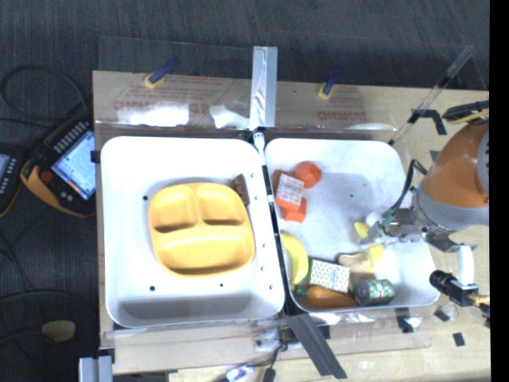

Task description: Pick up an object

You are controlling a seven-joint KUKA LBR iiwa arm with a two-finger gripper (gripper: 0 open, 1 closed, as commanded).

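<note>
Left bin (119, 213) holds a yellow divided tray (201, 227). Right bin (350, 161) holds an orange block (291, 193), a yellow ball (294, 259), a carrot (328, 297) and a green can (374, 291). Gripper (380, 228) sits low over the right bin's right side

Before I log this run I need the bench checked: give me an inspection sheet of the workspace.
Surface: wooden bench bearing two white bins side by side.
Job's things: right bin holds an orange block, a checkered packet, a dark can, a carrot-like piece and a yellow-green piece.
Clutter: left bin holds a yellow divided tray.
Grippers: pincer low over the right bin's right side; finger state unclear.
Cables: black cables on the floor, left.
Surroundings: handheld pendant left of the bench.
</note>
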